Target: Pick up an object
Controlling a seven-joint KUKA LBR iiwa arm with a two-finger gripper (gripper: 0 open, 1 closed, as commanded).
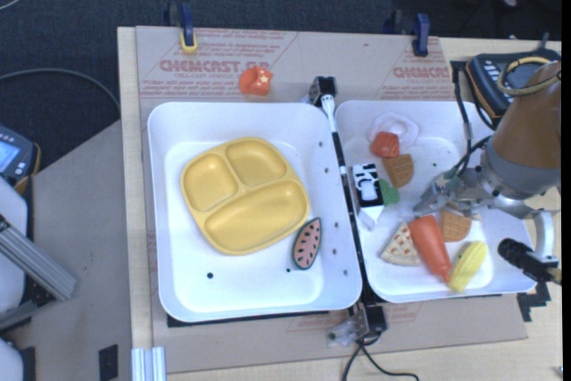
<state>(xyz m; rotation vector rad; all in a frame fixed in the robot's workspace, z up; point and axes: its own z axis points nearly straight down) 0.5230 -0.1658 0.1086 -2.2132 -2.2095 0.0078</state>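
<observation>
Nothing is judged to have been lifted yet: the pincer (443, 196) is seen low in the right bin (426, 289), at the right of the frame, among the toy foods, and whether it is parted or closed cannot be told. Just beside and below it lie a smooth, tapered orange carrot (431, 247), a knobbly yellow corn cob (467, 264), a flat pizza wedge (400, 247) and a gridded waffle piece (456, 226). In the left bin (169, 219) a glossy yellow divided plate (245, 194) and a seeded watermelon slice (307, 244) are seen. The grasp and lift are left.
</observation>
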